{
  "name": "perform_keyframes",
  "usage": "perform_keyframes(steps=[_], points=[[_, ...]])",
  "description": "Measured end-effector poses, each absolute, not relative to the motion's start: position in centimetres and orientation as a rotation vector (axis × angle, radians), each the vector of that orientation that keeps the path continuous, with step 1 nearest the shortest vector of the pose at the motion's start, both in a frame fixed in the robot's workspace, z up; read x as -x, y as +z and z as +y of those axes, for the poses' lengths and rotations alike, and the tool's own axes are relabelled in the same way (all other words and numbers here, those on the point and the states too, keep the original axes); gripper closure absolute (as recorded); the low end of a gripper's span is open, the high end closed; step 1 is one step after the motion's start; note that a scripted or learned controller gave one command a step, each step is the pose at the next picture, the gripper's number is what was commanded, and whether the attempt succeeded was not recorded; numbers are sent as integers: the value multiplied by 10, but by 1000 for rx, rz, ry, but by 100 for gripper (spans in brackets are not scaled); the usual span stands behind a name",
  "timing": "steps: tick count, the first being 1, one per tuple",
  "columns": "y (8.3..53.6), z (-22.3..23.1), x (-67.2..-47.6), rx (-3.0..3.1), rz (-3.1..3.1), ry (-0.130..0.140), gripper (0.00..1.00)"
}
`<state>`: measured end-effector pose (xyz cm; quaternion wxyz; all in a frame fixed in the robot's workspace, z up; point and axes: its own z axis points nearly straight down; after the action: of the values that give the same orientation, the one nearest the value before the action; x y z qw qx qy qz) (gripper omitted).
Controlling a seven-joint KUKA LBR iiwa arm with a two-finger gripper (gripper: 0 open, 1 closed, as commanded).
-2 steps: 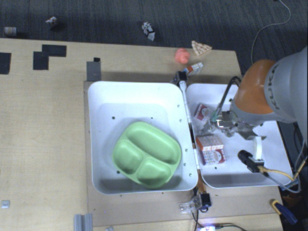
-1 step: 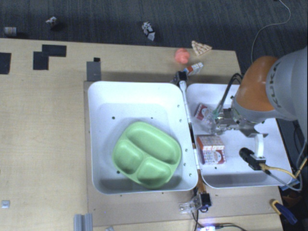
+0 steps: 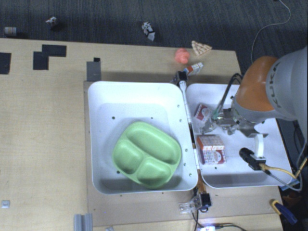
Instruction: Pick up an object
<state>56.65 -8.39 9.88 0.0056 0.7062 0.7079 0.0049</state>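
Right bin (image 3: 274,143): gripper (image 3: 215,123) low near left wall, finger state indiscernible; red-white carton (image 3: 211,149) just below. Left bin (image 3: 96,129): green divided tray (image 3: 147,153), margins open.

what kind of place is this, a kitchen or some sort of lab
Most likely a robotics lab set up for grasping trials, not a kitchen. A grey robot arm reaches over two white bins on a wooden bench, small objects lie scattered on the carpet, and loose cables run alongside.

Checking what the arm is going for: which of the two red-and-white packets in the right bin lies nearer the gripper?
The upper packet, by the divider, lies right beside the gripper. The larger boxy packet sits lower, toward the bin's near edge.
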Motion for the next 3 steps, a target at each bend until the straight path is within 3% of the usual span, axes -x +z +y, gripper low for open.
perform_keyframes(steps=[1,2,3], points=[[109,-83,-568,-2208,2216,20,100],[109,-83,-568,-2207,2217,20,0],[87,-95,-509,-2214,2218,10,0]])
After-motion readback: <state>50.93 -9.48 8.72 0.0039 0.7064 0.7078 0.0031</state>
